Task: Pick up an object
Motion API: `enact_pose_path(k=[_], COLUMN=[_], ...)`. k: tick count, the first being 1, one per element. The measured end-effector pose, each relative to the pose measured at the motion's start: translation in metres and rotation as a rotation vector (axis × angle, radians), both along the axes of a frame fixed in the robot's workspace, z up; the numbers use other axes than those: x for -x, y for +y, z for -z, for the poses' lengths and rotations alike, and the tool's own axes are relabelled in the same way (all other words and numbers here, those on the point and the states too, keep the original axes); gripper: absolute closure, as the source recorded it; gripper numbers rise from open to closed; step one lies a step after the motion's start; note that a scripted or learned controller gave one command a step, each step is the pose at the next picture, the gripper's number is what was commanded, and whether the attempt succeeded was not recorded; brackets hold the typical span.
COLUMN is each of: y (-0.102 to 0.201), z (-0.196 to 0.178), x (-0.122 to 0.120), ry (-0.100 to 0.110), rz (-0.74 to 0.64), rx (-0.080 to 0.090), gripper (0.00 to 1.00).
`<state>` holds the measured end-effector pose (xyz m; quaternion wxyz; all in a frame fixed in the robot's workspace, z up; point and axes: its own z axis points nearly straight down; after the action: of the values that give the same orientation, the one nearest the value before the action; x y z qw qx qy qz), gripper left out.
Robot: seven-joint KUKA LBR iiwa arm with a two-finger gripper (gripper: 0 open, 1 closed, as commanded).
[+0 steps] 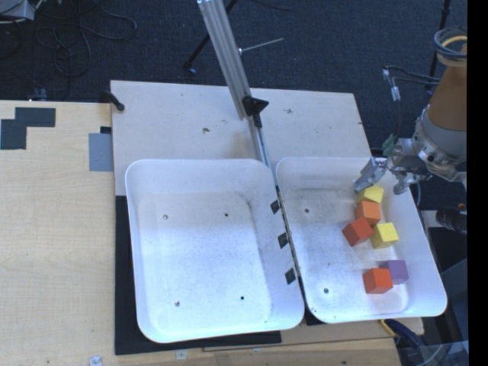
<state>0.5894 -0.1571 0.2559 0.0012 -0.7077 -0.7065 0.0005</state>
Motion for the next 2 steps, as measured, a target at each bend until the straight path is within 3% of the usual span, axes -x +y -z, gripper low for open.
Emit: enact_pose_path(k=[1, 2], y=[-0.049, -0.037], z=[0.074, 0.141], x=[0.015, 0.013], ry=[0.008, -0.003], rz=[0.003, 0.002], rx=[0.0, 0.002], gripper=[0.0, 0.0])
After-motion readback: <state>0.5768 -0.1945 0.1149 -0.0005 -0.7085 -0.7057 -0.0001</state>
